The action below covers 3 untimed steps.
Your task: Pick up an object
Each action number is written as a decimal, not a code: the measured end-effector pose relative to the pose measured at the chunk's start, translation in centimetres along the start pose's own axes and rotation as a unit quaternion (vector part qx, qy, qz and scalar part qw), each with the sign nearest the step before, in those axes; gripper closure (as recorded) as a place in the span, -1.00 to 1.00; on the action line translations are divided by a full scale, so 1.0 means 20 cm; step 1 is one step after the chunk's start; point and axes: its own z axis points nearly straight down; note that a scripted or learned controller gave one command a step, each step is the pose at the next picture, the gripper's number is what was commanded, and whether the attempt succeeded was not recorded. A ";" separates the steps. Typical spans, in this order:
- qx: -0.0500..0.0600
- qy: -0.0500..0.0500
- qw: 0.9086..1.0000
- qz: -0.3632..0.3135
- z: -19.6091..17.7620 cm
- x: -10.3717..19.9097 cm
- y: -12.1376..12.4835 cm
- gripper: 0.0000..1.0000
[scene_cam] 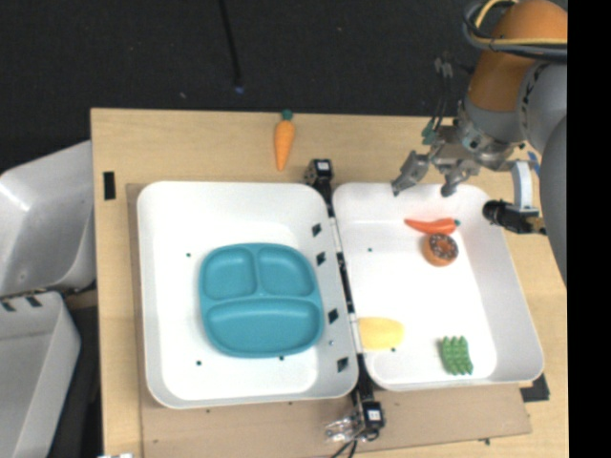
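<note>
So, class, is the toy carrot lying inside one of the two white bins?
No: the carrot lies on the wooden bench, behind the left bin and outside its rim.

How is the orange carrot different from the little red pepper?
The carrot lies on the wooden bench outside the bins; the red pepper lies inside the right bin. The carrot is orange and points up and down in the view; the pepper is red and lies sideways. The carrot looks thicker. Both are small, tapered toy foods.

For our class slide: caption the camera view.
Open gripper hovers above right bin near red chili.
</note>
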 end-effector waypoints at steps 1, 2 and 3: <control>-0.007 -0.001 1.000 -0.002 -0.05 0.00 0.01 -1.00; -0.005 -0.001 1.000 -0.001 0.25 -0.01 -0.02 -1.00; -0.007 -0.002 1.000 -0.002 0.50 -0.02 -0.01 -1.00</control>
